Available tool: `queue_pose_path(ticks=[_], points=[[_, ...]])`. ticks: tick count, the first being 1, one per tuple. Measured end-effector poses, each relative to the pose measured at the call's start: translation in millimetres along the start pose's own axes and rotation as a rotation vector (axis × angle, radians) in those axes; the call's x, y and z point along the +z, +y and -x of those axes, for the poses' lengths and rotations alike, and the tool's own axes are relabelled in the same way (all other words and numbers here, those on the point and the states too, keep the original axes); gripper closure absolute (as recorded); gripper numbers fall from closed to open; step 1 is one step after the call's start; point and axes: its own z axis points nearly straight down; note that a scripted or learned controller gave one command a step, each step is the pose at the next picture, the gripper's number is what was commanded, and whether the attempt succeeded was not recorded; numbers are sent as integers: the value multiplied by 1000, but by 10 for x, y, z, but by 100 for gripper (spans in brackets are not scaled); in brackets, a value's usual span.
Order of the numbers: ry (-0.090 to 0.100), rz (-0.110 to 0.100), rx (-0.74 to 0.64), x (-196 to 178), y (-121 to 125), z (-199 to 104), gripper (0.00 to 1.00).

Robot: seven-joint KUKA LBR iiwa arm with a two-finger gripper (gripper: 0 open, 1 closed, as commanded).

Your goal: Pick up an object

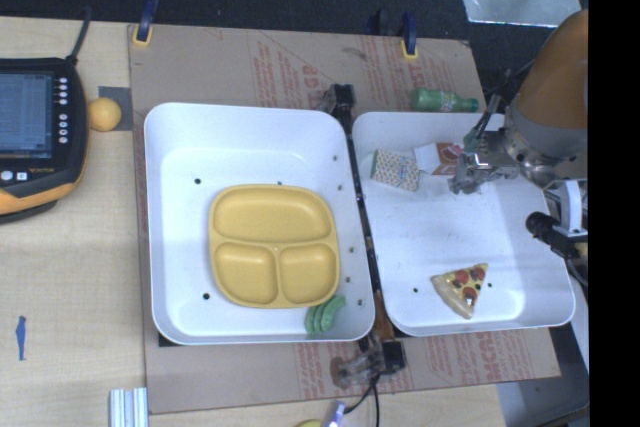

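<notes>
Gripper [465,177] hangs low in the right bin [420,320], just beside a small card [447,155]; finger spacing cannot be told. Pizza slice [461,288] lies well apart. Closing off-centre could skid the card away.

This looks like a robotics lab. A teach pendant [35,137] lies on the wooden table [60,295], and two white bins [165,215] sit on cardboard [300,65] that is fixed with clamps [146,21].
</notes>
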Motion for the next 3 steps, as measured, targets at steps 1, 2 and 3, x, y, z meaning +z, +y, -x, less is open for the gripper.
queue_pose_path(ticks=[1, 2, 3], points=[[0, 1, 3, 237, 104, 586, 100], [1, 2, 3, -159, 148, 605, 100], [1, 1, 3, -154, 145, 603, 0]])
